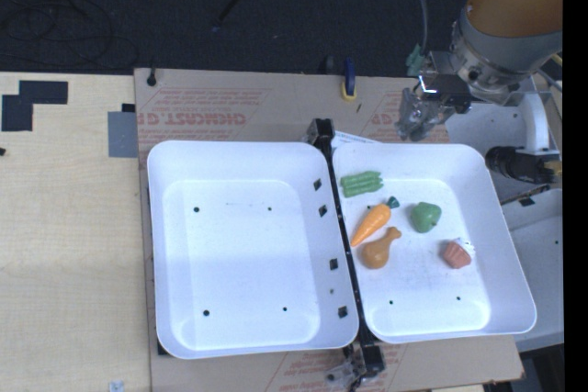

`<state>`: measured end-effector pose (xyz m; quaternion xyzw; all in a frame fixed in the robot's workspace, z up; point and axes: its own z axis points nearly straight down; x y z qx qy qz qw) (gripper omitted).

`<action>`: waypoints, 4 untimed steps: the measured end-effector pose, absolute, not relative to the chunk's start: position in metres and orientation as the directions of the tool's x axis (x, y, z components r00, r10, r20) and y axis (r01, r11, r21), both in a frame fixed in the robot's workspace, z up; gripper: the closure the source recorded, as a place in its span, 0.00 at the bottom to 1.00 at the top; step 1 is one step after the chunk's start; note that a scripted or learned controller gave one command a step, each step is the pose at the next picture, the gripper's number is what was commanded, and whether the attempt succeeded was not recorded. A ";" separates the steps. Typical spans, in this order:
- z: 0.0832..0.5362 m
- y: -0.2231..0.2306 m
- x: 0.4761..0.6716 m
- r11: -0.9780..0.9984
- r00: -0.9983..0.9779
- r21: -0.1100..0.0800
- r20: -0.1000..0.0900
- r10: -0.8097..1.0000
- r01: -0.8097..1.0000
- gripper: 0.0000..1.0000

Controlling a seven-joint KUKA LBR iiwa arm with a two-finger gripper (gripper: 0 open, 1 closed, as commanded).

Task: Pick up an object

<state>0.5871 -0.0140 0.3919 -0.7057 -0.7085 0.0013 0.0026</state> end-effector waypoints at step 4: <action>0.378 0.096 0.517 0.002 -0.002 -0.009 -0.001 1.000 1.000 1.00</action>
